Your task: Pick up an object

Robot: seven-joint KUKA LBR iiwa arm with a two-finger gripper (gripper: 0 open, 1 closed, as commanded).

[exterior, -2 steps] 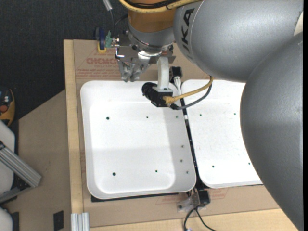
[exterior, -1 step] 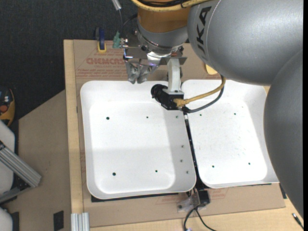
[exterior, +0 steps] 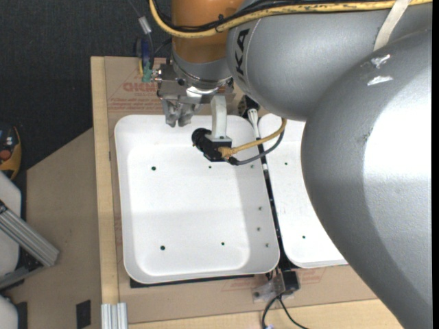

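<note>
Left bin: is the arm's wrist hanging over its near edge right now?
No. The wrist hangs over the far edge of the left bin, away from the near rim.

1. Dark grey, finely textured floor (exterior: 62, 40) fills the upper left, beyond the bench.
2. Flat tan cardboard sheet with red printing (exterior: 103, 204) covers the bench top.
3. Ribbed silver aluminium extrusion bar (exterior: 27, 235) lies slanted at the left edge.
4. Lighting even; soft shadow across the sheet's left portion.

partial red lettering "ch" on the cardboard sheet (exterior: 130, 88), a "k" on the arm (exterior: 242, 46)
</note>
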